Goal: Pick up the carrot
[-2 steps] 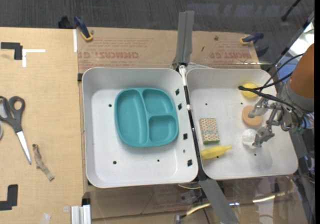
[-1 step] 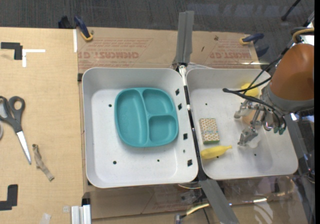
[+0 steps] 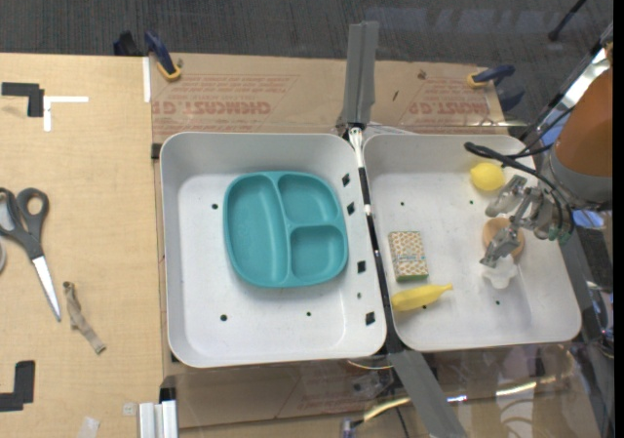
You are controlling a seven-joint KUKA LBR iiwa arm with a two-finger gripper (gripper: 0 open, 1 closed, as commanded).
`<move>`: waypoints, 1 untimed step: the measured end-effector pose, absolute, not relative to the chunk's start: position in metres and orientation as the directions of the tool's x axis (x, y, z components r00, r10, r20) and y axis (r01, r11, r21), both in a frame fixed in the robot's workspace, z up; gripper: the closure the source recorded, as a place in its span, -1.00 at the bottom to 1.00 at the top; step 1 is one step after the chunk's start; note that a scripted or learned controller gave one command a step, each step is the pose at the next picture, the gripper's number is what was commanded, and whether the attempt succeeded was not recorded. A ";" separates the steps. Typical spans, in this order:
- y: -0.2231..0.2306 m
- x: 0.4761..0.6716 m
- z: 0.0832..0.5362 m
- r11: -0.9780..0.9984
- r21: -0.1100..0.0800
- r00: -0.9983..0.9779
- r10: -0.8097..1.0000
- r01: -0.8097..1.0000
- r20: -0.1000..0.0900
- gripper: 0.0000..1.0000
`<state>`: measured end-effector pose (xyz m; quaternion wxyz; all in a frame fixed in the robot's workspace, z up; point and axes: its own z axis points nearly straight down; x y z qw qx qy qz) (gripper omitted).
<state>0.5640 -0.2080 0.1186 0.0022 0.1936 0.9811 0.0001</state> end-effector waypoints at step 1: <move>-0.222 0.597 0.102 0.894 0.001 -0.894 0.447 0.447 -0.005 -1.00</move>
